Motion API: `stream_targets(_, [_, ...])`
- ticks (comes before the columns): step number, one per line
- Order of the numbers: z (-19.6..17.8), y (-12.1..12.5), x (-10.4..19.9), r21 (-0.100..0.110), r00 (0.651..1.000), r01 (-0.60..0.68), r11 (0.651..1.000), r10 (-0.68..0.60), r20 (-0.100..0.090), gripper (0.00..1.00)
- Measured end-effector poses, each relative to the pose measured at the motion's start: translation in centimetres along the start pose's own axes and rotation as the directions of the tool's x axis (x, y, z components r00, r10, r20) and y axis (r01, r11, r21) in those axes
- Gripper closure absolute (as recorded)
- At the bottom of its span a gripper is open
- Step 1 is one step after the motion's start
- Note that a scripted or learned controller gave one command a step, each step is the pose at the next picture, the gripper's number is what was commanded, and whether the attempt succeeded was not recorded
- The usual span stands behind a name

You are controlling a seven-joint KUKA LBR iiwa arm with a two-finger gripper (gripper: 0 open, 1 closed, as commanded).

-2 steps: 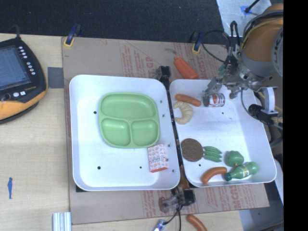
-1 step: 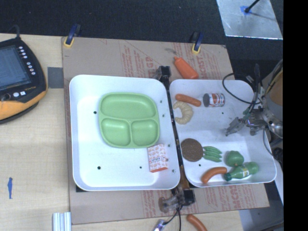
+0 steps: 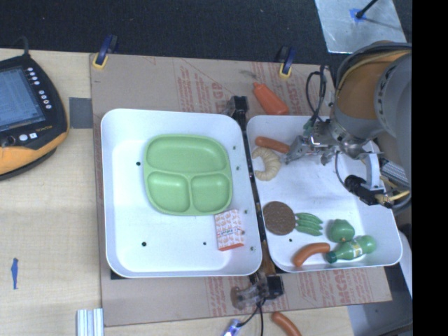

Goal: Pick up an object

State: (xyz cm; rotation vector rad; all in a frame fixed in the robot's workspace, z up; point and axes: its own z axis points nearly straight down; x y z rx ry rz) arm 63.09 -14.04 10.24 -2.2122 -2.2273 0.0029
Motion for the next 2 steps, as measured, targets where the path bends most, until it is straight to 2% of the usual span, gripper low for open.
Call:
stream_targets(1, [1.1,-8.1,-7.0,0.002,1.000,-0.004,1.000,0.004,0.001,0.00])
stream_targets(2, [1.0,-2.2,-7.1,-0.001,1.000,-0.003,1.000,0.003,0.000,0.00])
